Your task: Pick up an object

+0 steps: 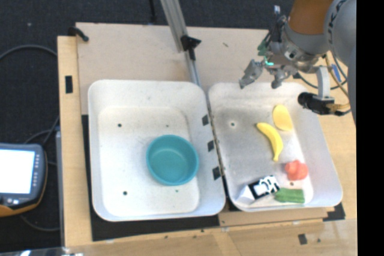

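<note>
Gripper [262, 77] sits high over the far rim of the right bin [321, 129], fingers spread apart, nothing between them. Arm comes in from the upper right, orange band just behind the wrist. All candidate objects lie in the right bin, toward the camera from the gripper and well apart from it. Closest: a yellow lemon-like piece [282, 117], below and slightly right of the fingers. Just beyond that, touching or nearly so, a banana [271, 139]. Farther along the same line, a red strawberry-like item [296, 170]. At the near edge: a green piece [289, 195], probably a pepper or pickle, hard to tell at this resolution, beside a small black-and-white box [262, 187]. Left bin [108, 105], off to the gripper's lower left, holds a teal bowl [172, 159] upright.
</note>
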Controlling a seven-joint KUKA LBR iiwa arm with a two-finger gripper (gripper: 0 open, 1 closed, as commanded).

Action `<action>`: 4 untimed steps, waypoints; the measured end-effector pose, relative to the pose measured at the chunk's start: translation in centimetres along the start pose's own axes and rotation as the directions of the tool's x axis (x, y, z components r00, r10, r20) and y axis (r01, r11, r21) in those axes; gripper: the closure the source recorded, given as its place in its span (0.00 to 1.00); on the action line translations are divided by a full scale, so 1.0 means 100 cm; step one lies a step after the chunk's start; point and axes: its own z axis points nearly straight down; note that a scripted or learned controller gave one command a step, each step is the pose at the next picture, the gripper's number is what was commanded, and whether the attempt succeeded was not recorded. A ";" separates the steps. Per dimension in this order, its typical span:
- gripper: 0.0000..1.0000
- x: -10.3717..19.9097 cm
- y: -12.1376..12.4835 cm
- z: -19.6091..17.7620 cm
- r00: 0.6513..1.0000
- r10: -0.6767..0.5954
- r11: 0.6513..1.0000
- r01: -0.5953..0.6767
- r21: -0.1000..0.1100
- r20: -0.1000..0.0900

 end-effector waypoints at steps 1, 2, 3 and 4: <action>0.00 -0.008 -0.005 0.045 1.000 0.005 1.000 -0.005 0.004 0.003; 0.00 -0.017 -0.006 0.106 1.000 0.005 1.000 -0.005 0.005 0.002; 0.00 -0.019 -0.007 0.142 1.000 0.007 1.000 -0.007 0.003 0.002; 1.00 -0.020 -0.005 0.128 1.000 0.009 1.000 -0.009 -0.003 0.001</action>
